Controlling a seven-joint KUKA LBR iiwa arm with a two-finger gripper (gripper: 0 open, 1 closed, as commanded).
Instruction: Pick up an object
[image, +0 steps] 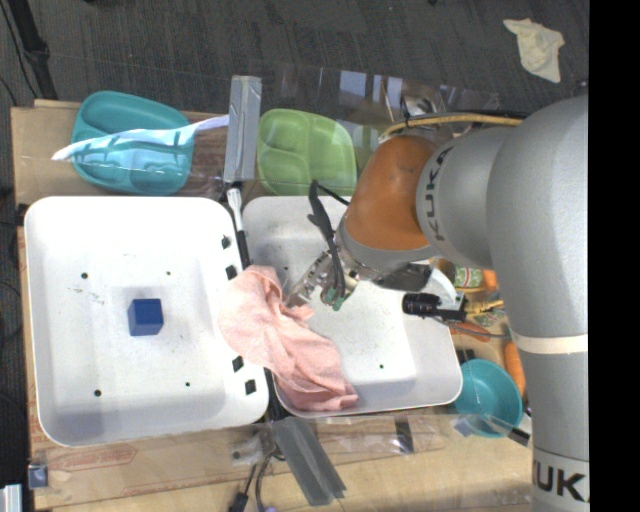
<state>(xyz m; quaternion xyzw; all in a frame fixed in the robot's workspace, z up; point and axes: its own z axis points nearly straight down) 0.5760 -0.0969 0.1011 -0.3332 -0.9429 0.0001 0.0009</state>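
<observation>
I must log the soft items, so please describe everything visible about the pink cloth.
The pink cloth looks like soft, crumpled fabric, plain and without print. It lies bunched in the right bin, along its left side, and its upper left part drapes over the rim toward the left bin. The gripper is just above its top edge.

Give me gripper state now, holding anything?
Gripper: low in the right bin, beside the pink cloth; open or shut cannot be told, and nothing is seen held.
</observation>
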